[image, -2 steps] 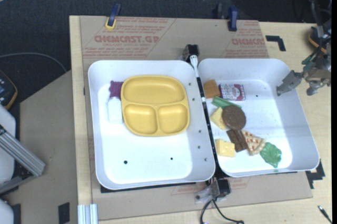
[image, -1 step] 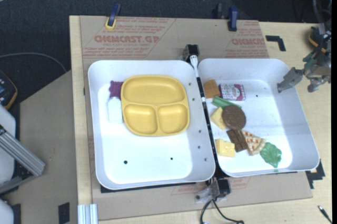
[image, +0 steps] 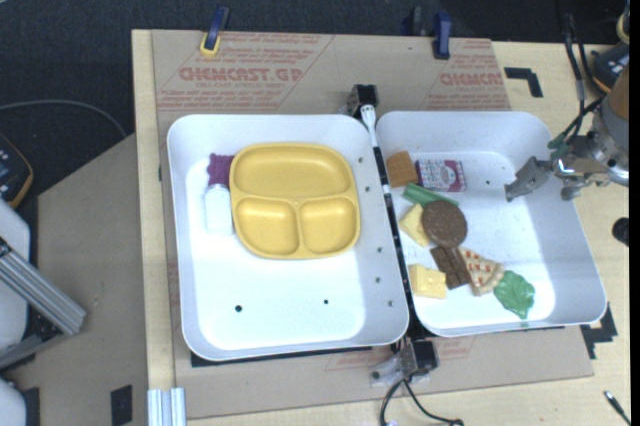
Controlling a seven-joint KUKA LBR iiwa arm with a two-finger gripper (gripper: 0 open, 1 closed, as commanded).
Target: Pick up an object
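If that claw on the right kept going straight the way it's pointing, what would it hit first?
The gripper points leftward over the right bin. Going straight on, it would probably first meet the small packet with the dark red label, though its height above the bin is hard to judge from this view.

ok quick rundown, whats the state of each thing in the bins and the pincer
yellow divided tray: right side up in the left bin, its compartments bare
white bottle: lying against the tray's left edge
purple item: partly tucked under the tray
brown round patty: flat in the right bin, in the food pile
green leafy piece: lying near the right bin's front edge
pincer: above the right bin, nothing between its fingers
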